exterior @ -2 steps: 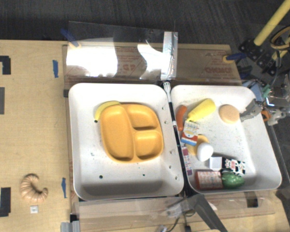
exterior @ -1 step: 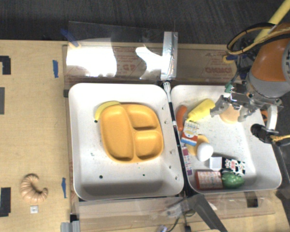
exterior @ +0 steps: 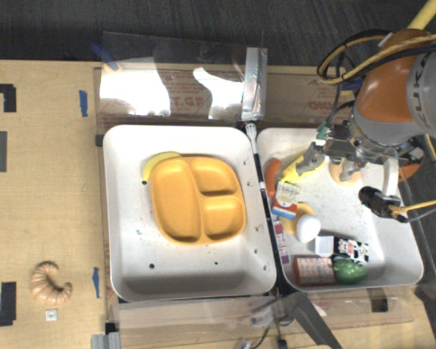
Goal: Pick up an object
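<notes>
At the bench's (exterior: 43,122) near left corner lies one curled tan toy (exterior: 51,283), well outside both bins. The left bin (exterior: 123,195) carries one yellow tray (exterior: 198,198) with three compartments, lying across the bin's middle, and one yellow piece (exterior: 158,160) peeks out from under the tray's far left corner.

The right bin (exterior: 400,238) holds the pickable clutter. Along its left edge sit one orange-red piece (exterior: 274,171), a printed packet (exterior: 288,192) and one white egg-shaped thing (exterior: 307,228). At its near edge lie one red bottle (exterior: 312,270), touching one green vegetable (exterior: 350,270), with one black-and-white box (exterior: 349,249) and a small white block (exterior: 323,245) just behind them. Near the far left corner a yellow piece (exterior: 309,161) rests just beside the gripper.

The gripper (exterior: 349,158) hangs over the far part of the right bin, under the orange band of the arm (exterior: 392,93). From this angle it cannot be told how wide it stands, and nothing can be seen in its hold.

The step in hand looks like choosing and reaching for a thing. It would go best by picking something that stands apart, such as the egg-shaped thing or the yellow piece, rather than the bottle and vegetable pressed together. Coming straight down over the thing's middle, clear of the bin's wall, should lessen the chance of a glancing, failed grasp.
</notes>
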Motion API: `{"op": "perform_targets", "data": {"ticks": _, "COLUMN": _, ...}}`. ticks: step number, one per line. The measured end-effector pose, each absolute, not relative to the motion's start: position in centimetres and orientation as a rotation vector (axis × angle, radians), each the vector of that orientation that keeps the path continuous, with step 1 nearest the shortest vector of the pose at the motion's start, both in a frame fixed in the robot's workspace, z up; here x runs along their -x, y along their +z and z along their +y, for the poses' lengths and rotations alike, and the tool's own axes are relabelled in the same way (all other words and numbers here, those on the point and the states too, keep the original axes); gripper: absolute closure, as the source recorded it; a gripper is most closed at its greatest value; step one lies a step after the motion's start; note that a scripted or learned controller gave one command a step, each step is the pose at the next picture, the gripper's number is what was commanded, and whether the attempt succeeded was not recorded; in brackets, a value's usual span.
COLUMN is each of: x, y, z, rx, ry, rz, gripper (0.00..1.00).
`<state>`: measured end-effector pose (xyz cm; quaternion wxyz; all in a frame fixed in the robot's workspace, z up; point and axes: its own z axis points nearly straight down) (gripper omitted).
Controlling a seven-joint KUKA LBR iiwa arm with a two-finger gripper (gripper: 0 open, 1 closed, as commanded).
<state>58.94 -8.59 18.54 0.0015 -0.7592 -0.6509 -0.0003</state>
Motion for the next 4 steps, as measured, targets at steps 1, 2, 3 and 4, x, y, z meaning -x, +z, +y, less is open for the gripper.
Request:
{"op": "perform_targets", "data": {"ticks": 1, "x": -63.4, "y": 11.5, "z": -12.1, "rx": 2.328, "ry": -0.026, "rz": -2.136, "gripper": 0.0}}
{"op": "perform_targets", "data": {"ticks": 2, "x": -67.1, "y": 9.7, "z": -16.4, "rx": 2.377, "ry": -0.021, "rz": -2.076, "gripper": 0.0}}
{"op": "perform_targets", "data": {"ticks": 3, "x": -67.4, "y": 11.1, "z": -16.4, "rx": 2.384, "ry": -0.024, "rz": -2.086, "gripper": 1.0}}
{"op": "perform_targets", "data": {"ticks": 4, "x": -65.9, "y": 8.7, "z": -11.1, "rx": 2.392, "ry": -0.005, "rz": -2.041, "gripper": 1.0}}
